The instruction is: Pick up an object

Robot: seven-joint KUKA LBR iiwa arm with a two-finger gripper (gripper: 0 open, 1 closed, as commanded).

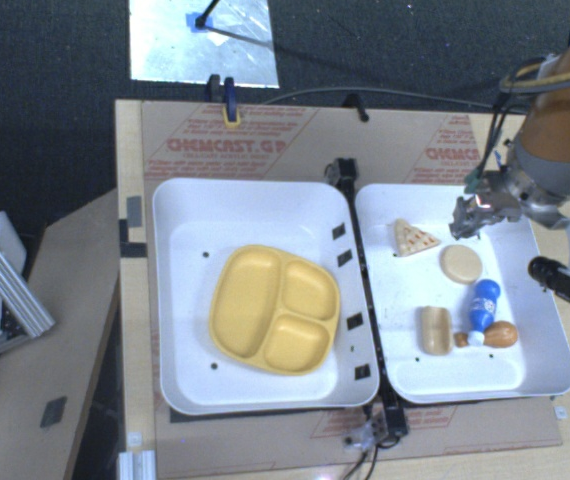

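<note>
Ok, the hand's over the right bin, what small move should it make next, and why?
Probably ease the hand down and slightly toward the round tan disc just below it in the view. That piece lies flat with bare floor around it in the right bin, apart from the pizza slice and the blue bottle.

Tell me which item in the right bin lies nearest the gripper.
The round beige disc, just below the gripper. The triangular pizza-like wedge sits further left; the blue bottle and tan roll lie lower.
</note>
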